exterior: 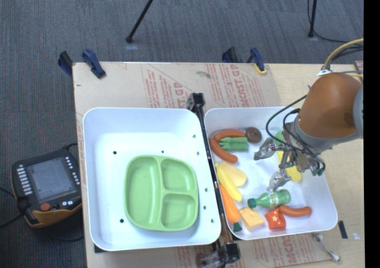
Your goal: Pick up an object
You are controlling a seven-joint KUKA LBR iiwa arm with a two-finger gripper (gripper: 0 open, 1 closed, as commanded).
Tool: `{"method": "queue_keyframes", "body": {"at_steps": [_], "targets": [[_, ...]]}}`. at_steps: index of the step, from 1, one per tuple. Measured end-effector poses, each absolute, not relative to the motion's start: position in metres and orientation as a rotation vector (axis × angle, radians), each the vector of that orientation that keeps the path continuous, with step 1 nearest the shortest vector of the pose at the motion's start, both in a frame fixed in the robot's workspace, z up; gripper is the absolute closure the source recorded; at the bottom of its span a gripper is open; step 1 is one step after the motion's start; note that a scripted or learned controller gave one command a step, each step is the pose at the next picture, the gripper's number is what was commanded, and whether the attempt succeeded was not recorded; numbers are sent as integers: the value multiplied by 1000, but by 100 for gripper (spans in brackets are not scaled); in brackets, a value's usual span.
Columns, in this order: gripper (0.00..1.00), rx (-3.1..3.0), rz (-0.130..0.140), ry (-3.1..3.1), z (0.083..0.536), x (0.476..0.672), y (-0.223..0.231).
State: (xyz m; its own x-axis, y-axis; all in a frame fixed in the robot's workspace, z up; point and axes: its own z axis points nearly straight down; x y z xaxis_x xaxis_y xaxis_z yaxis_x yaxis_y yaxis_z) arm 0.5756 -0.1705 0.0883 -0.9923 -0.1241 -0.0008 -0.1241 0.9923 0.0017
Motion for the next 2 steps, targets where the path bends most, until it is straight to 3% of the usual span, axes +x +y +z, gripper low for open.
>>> {"method": "queue_keyframes", "body": {"at_steps": [1, 2], "targets": [[100, -183, 6, 3133, 99, 577, -170], [100, -314, 1, 3119, 223, 577, -108]]}}
